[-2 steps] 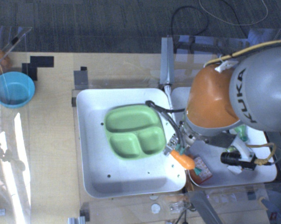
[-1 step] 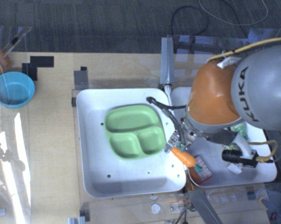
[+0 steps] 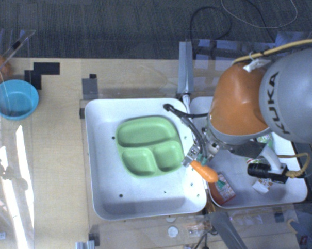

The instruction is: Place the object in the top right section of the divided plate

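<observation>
Camera view: grey arm's two-finger gripper [image 3: 195, 157] at the left white bin's [image 3: 103, 149] right rim, beside the green three-section divided plastic plate [image 3: 149, 145]. Small orange carrot-shaped object [image 3: 204, 172] just below the gripper, over the rim; grip state: cannot tell. Red packet [image 3: 223, 190] in right bin [image 3: 296, 192].

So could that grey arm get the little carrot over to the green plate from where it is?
Probably yes. The carrot sits right at the gripper, beside the green divided plate, with nothing between them, though whether it's actually gripped is unclear.
</observation>
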